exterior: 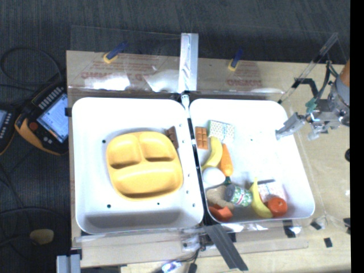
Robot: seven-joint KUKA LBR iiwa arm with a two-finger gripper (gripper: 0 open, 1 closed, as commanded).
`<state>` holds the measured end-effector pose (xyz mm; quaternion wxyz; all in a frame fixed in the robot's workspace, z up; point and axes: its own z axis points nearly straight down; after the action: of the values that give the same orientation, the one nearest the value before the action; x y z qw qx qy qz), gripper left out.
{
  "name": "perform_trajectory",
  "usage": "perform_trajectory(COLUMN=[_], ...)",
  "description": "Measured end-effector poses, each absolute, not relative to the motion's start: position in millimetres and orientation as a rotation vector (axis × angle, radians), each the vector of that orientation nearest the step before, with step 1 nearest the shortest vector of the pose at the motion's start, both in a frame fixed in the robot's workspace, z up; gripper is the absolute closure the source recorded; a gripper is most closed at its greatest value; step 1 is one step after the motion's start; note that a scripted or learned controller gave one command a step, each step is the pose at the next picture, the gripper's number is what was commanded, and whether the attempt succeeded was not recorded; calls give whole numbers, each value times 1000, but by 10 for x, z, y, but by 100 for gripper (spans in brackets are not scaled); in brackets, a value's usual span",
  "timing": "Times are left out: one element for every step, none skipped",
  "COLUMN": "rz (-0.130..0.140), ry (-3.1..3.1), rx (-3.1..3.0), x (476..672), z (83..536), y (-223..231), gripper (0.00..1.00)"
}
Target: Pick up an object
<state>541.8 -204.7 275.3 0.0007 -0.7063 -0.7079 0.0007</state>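
Claw (293, 125) at right bin's (296, 169) far-right rim; finger state indeterminate. Risk: crowded banana (214, 152), carrot (226, 160), egg (213, 177) could cause slip.

Arm (344, 78) at right edge: a sliver of orange band plus a grey rounded housing just below it. Gripper (286, 129) assembly is light grey metal, blocky, with small dark fittings and a tiny teal-green spot on the body. One pale grey finger (290, 125) tapers to the left, flat and wedge-shaped. Thin black cables loop off the wrist on the far side, one bending in a squared hook shape. A slim pale rod or tube runs diagonally up from the wrist toward the far right. Silver bracket pieces cluster around the wrist mount; screws and markings too small to make out.
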Motion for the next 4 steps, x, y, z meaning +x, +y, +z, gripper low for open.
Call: perform_trajectory(rz=[1,-6,-23,-25], ry=[-2451,-2674,-2747,-2590], rx=[-1962,-1669,-1578,-1824], x=[5806,5912,5848,5760], z=[1622,1117,1006,1001], y=[-1591,-1014,-1132,-1080], gripper=[0,0,0,0])
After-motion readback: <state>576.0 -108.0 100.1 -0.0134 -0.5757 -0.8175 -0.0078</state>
